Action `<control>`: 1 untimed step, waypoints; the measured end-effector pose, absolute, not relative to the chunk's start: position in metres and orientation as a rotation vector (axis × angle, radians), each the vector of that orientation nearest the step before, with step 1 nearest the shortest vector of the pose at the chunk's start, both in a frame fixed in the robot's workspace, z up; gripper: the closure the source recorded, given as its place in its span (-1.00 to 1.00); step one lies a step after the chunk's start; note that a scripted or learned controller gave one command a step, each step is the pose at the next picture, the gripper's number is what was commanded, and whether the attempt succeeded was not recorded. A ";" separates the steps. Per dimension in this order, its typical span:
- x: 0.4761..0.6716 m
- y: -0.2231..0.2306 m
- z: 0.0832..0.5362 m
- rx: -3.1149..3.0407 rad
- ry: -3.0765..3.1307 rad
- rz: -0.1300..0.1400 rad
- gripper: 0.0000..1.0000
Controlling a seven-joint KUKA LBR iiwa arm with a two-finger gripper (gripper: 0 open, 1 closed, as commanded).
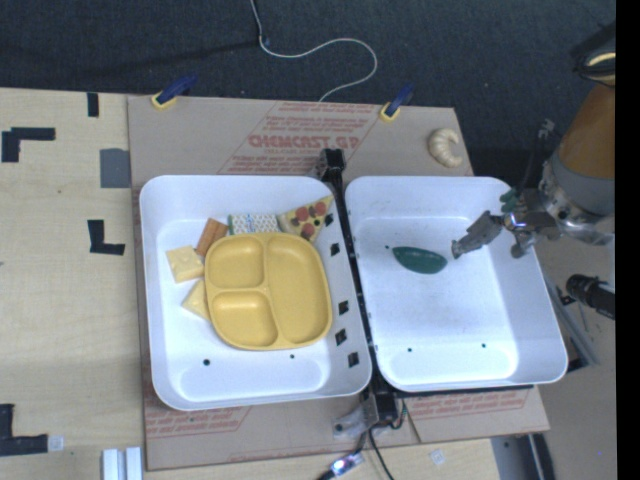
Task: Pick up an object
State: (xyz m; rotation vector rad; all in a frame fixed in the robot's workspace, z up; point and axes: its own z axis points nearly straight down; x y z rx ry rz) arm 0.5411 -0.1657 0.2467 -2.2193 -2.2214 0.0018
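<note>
**Overhead: arm at the right bin, green object lying loose**

Seemingly smooth and glossy, a small teal-green oval object (pixel 419 259) is seen lying flat on the floor of the right bin (pixel 500 363), in its upper left part. Its exact nature cannot be made out. The left bin (pixel 170 368) is occupied by a yellow plastic plate (pixel 268 290) with rounded corners, divided into three compartments. Several flat pieces are tucked beneath the plate's left and upper edges: tan and cream squares (pixel 186 263) and patterned cards (pixel 300 216), all partly covered and hard to identify. Both bins are set on a sheet of printed brown cardboard (pixel 300 140).

The arm is cut off at the right edge, so only its wrist and orange band (pixel 590 133) are shown. The gripper (pixel 466 246) is extended leftward and downward over the right bin's upper right area, its dark tip just beside the green object, with a narrow gap between them. Nothing is seen between its fingers; whether they are spread or pressed together cannot be told.
</note>
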 end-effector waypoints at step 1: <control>0.540 -0.164 0.203 -2.217 -2.220 0.006 -1.00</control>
